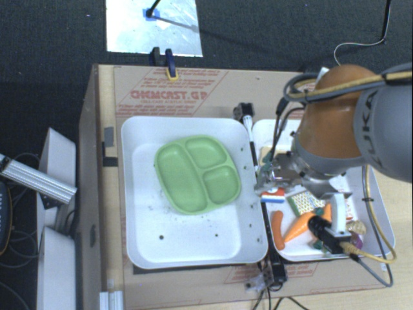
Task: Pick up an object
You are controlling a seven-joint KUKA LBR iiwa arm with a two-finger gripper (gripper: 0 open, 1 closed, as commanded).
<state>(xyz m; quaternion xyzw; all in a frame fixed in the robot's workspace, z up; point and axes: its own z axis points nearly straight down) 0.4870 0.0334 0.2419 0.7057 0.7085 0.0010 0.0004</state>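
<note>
My arm [361, 121] reaches in from the right and hangs over the right bin [386, 228], my gripper [274, 176] low by its left wall. Beneath me lie an orange carrot [298, 226], a smaller orange piece [277, 228] and a checkered card [303, 203]. In the left bin [193, 237] a green divided plate [197, 173] lies flat.
</note>
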